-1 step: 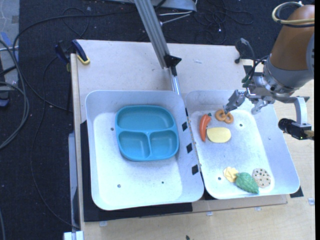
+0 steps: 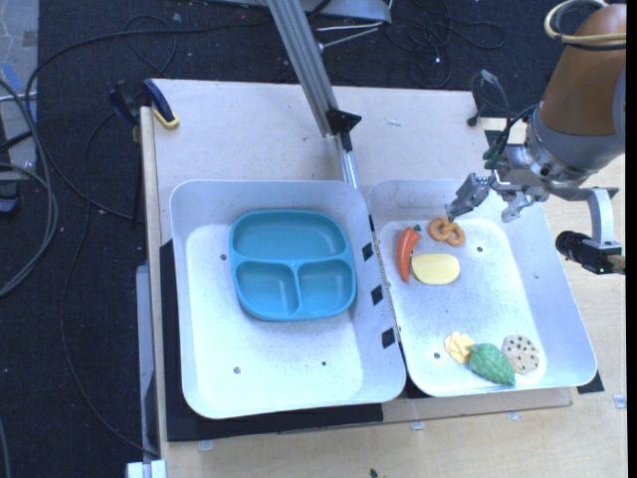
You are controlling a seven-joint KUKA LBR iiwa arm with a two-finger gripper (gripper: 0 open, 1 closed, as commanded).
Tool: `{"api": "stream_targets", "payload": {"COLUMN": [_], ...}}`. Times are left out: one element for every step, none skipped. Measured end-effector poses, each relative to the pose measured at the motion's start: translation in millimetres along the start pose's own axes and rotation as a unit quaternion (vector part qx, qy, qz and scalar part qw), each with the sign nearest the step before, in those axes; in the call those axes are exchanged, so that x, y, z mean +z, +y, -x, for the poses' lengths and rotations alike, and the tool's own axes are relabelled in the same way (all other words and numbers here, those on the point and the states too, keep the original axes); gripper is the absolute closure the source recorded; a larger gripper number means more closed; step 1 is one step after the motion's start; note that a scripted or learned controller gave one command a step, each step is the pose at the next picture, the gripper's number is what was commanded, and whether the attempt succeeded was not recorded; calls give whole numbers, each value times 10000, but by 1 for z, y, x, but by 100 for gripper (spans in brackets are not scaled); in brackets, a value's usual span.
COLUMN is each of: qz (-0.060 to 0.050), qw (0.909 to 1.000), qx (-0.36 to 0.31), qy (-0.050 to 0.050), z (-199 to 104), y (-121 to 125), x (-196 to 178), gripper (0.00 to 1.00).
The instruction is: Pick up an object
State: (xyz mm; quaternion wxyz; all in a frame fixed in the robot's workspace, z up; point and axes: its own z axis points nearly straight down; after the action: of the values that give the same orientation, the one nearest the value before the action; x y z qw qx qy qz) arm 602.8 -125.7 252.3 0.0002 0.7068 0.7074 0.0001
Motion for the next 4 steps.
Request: {"api": "stream_targets", "payload": {"qz": [-33, -23, -5, 7], "qw": [10000, 10000, 10000, 10000], "qx": [11, 7, 8, 14], "qy": [3, 2, -4, -4], "z": [2, -2, -2, -2], "y": [-4, -6, -6, -5], "x": [64, 108, 160, 148], "gripper": [0, 0, 0, 100]}}
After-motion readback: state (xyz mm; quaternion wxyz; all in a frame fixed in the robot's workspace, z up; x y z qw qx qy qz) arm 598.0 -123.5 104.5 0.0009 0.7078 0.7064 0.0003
